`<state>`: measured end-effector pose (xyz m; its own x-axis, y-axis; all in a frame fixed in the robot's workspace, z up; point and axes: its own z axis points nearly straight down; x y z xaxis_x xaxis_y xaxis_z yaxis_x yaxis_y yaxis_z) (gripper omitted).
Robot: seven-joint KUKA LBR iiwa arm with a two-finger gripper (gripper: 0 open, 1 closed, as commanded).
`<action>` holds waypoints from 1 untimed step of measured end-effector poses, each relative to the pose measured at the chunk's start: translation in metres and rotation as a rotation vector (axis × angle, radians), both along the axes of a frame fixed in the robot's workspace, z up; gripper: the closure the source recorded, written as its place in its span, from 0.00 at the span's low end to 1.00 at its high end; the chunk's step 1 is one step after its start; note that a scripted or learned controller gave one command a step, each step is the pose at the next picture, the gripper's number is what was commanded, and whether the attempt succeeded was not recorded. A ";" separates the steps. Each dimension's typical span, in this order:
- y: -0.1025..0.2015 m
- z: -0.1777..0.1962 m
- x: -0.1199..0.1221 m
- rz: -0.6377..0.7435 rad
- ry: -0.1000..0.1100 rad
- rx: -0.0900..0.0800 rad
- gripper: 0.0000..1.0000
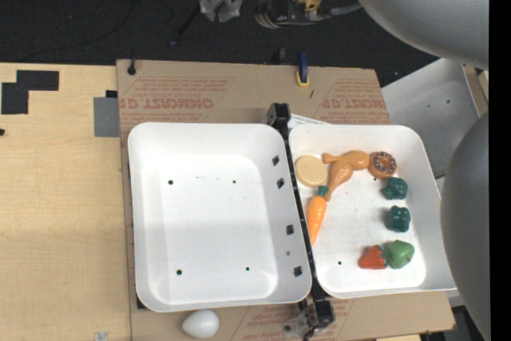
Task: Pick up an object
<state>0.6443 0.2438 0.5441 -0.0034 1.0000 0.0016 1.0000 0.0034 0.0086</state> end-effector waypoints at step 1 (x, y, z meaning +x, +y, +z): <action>-0.002 -0.085 -0.008 -0.006 0.019 -0.005 1.00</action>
